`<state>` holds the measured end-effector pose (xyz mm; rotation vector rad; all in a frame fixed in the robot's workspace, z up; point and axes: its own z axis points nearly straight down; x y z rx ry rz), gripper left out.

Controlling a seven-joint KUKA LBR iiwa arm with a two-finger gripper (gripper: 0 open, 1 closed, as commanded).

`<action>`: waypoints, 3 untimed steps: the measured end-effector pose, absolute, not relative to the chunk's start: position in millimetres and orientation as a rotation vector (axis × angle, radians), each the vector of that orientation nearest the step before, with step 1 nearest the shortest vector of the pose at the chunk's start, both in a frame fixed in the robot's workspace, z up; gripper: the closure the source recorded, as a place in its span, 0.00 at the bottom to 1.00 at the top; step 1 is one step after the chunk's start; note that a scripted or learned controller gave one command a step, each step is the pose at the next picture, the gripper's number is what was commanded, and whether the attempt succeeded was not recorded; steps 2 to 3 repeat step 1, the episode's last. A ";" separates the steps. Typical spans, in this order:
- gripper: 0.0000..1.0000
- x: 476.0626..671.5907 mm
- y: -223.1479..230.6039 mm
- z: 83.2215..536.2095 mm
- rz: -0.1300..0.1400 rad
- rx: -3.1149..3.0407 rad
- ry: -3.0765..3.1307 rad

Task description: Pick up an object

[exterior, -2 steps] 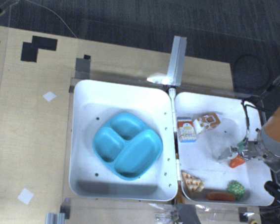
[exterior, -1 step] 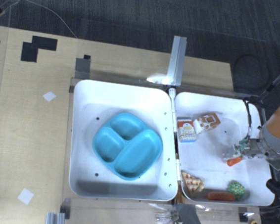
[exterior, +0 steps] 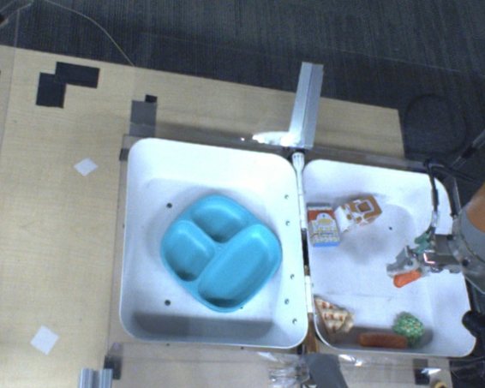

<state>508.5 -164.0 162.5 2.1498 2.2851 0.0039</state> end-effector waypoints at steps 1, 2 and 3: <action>1.00 488.4 -128.8 270.3 0.004 2.349 2.080; 1.00 488.4 -128.8 270.3 0.004 2.349 2.080; 1.00 488.4 -128.8 270.3 0.004 2.349 2.080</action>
